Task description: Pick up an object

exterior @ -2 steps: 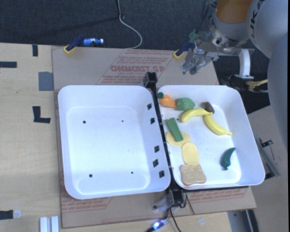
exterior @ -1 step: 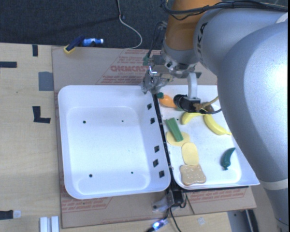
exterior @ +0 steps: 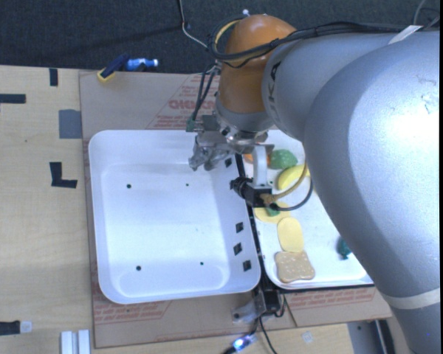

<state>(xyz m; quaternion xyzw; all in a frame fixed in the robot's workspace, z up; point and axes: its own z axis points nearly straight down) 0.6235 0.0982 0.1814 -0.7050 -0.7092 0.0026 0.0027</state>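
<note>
Toast slice [exterior: 294,266] lies at five o'clock in the right bin [exterior: 332,277]; gripper [exterior: 205,153], state unclear, should descend centered.

You're looking at an arm [exterior: 369,139] of smooth grey metal with a soft sheen, its orange band [exterior: 252,39] glossy. Both bins, left [exterior: 159,220] and right [exterior: 328,271], look like smooth white plastic, slightly shiny. The bench [exterior: 29,220] is matt pale wood, with matt brown cardboard [exterior: 133,102] under the bins. The backdrop [exterior: 81,13] resembles dark, rough cloth.
</note>
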